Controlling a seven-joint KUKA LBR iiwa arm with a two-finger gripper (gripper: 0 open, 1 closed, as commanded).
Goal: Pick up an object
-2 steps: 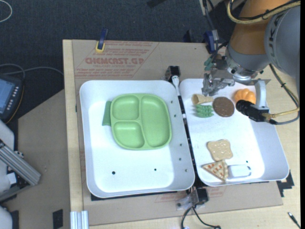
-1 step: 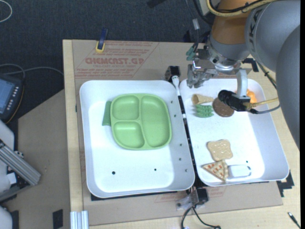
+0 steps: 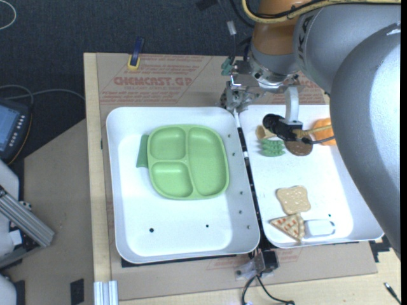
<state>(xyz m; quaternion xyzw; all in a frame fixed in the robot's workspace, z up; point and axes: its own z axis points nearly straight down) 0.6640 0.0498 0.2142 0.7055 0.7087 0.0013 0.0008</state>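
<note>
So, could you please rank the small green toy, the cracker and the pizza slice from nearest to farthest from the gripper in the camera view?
From the gripper:
1. the small green toy, far end of the right bin
2. the cracker, nearer the front
3. the pizza slice, by the front rim

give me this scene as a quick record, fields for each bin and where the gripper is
left bin: one green divided plate, lying flat
right bin, far end: green spiky piece, brown round piece, orange piece
right bin, near end: toast slice, pizza slice, white piece
gripper: at the far end of the seam between the two bins
task state: every listed item lies in a bin, none lifted
</note>
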